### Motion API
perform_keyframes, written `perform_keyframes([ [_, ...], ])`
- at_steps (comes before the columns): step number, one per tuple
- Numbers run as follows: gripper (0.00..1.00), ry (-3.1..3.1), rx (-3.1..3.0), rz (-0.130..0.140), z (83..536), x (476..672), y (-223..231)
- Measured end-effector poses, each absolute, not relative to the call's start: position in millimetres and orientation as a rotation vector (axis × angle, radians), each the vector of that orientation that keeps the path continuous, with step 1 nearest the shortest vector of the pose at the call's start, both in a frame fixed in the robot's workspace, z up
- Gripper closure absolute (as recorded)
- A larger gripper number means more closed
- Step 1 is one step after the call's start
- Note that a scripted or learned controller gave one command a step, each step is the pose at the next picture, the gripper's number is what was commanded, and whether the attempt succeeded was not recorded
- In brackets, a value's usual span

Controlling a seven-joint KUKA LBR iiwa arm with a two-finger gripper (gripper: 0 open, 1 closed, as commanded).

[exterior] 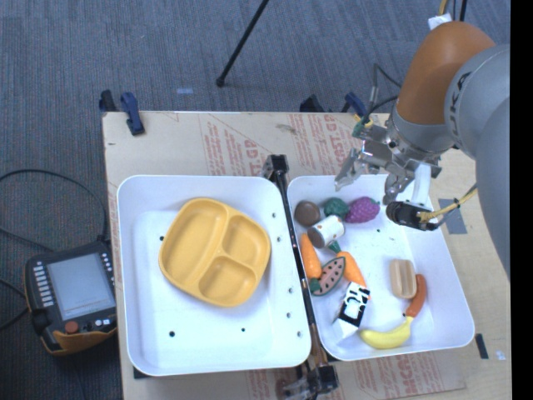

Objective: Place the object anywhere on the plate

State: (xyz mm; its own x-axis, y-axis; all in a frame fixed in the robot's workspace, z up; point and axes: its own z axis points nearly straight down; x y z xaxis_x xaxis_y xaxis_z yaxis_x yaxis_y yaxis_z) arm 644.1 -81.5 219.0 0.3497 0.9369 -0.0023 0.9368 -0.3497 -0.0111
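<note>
Camera view | we saw the gripper [372, 176] spread open, grasping nothing, above the right bin's [460, 307] far edge | plate [216, 251] bare in left bin [137, 307] | 0 placed, whole task left

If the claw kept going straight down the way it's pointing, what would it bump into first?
Probably the purple grapes. The claw hangs over the top of the right bin, with the grapes just below it. Height is hard to judge from above, so it might hit the green toy beside them.

Two white bins [133, 223] side by side. One yellow plate [215, 251]. Two carrots [310, 257], one banana [386, 337], one hot dog [403, 278], one grape bunch [362, 210] (remaining small toys jumbled, uncounted).
</note>
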Motion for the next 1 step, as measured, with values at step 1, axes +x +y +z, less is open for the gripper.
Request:
perform_keyframes([
  [1, 0.00, -1.787, -2.574, 0.013, 219.0, 644.1, -81.5],
])
